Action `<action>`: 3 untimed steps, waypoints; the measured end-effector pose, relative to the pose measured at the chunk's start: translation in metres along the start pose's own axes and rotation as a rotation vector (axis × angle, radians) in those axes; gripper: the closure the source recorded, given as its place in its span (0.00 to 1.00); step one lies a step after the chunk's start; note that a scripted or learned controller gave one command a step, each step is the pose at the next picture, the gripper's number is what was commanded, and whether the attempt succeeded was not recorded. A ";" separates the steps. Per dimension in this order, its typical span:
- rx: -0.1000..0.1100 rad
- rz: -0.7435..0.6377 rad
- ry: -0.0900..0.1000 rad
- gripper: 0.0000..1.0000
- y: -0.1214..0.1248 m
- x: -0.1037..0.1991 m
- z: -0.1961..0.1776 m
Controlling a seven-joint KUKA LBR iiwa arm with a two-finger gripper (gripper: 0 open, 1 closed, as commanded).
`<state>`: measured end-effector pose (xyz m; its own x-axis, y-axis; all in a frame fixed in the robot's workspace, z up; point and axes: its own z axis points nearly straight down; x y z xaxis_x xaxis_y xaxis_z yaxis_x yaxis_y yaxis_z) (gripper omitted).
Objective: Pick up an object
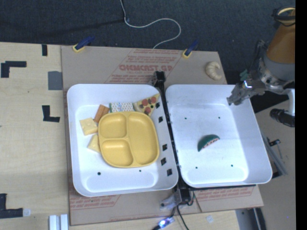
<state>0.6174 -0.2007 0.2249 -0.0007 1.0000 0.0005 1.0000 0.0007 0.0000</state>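
Looking down at a slant, a pale wooden surface (29, 143) is seen at the far left, marked with short black tape pieces. A sheet of brown cardboard (144, 66) is laid over its middle, held at the back edge by two blue and yellow clips.

On the cardboard, two shallow white bins are set side by side, their inner walls touching. In the left bin (81, 176), a yellow divided plate (128, 139) with three compartments is placed near the centre. Around its upper left rim, several flat food-like pieces are gathered: a pale yellow square (88, 126), an orange-brown strip (101, 112), a speckled piece (121, 107) and a pizza-like slice (148, 104) at the top.

In the right bin (249, 176), a single small watermelon slice toy (208, 141), green-rimmed with a red face, is lying slightly right of centre, well apart from every wall.

Beyond the bins, a small beige lump (215, 70) is resting on the cardboard near the back right corner.

At the far right, the grey arm (283, 47) with its orange band is seen reaching in. Its claw (236, 96) is positioned over the right bin's upper right corner, well apart from the watermelon slice toy. Nothing is seen held in it; how far open it is cannot be told.
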 end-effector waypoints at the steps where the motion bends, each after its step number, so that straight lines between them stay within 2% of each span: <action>1: 0.002 -0.005 0.001 1.00 -0.005 0.059 0.007; 3: 0.003 -0.006 0.001 1.00 -0.017 0.167 -0.002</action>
<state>0.6001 -0.0337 0.2267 -0.0066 1.0000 0.0014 1.0000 0.0066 -0.0025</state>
